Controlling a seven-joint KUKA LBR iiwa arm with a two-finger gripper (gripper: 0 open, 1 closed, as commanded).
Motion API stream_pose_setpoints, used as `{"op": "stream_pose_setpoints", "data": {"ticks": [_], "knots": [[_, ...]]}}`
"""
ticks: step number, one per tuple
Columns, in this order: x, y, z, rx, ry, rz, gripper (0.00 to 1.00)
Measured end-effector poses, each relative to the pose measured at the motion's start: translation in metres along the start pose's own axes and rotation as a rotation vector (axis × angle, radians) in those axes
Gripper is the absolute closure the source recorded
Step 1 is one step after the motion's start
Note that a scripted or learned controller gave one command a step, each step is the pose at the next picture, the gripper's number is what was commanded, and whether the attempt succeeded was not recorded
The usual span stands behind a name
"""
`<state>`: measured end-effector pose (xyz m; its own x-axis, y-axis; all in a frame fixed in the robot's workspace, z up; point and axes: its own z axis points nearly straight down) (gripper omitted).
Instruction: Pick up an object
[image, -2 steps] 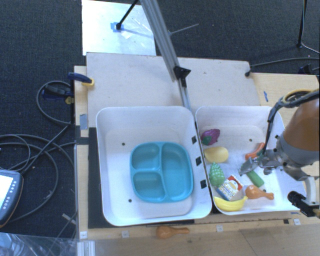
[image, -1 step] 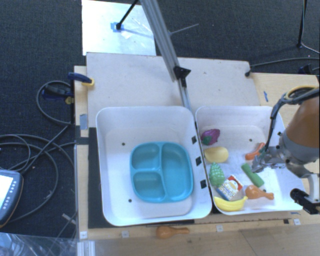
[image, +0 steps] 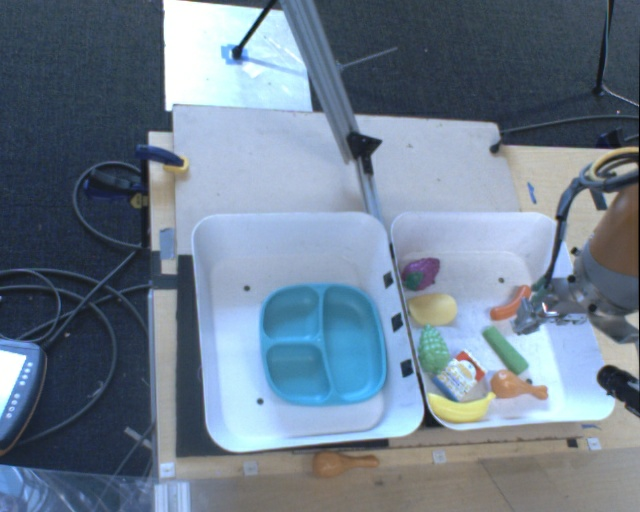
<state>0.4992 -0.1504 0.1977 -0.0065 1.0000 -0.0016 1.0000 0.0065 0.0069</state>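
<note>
Tool (image: 527, 317) hangs low in the right bin (image: 480, 240); we cannot tell its state. The orange-red toy (image: 510, 303) lies touching it, the green cucumber (image: 505, 350) just beside that toy. We should centre over one piece and descend straight, clear of the bin wall. Beyond, the teal tray (image: 323, 343) sits well apart, on a pale surface (image: 270, 150) amid dark carpet (image: 80, 80).

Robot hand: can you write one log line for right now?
hand: over right bin | nearest: orange toy, green stick | left bin: blue tray
</note>
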Motion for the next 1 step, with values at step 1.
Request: {"op": "stream_pose_setpoints", "data": {"ticks": [1], "knots": [[-0.0003,0.0018,-0.0163,0.002,0.000,0.000,1.00]]}}
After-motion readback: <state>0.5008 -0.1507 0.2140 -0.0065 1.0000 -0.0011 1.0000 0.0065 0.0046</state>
